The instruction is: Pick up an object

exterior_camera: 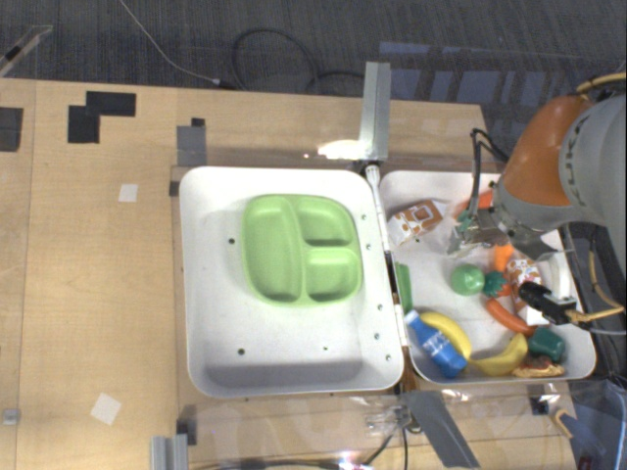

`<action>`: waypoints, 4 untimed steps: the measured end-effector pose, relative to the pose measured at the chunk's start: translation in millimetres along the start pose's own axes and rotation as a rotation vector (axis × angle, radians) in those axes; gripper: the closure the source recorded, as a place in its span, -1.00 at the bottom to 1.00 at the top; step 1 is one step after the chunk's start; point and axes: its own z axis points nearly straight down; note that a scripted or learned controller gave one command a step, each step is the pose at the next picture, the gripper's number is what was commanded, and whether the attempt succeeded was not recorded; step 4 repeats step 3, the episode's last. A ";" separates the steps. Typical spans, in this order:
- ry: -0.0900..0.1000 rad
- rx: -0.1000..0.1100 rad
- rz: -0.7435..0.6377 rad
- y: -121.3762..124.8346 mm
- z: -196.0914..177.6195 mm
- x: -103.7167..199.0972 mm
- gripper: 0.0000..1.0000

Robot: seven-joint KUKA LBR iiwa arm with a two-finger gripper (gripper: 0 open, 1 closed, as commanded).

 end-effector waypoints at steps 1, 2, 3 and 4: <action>0.004 0.007 -0.184 -30.4 -120.3 -59.7 1.00; 0.008 0.014 -0.187 -30.9 -116.3 -56.9 -1.00; 0.009 0.013 -0.225 -23.4 6.9 -79.0 -1.00; 0.009 0.013 -0.225 -23.4 6.9 -79.0 -1.00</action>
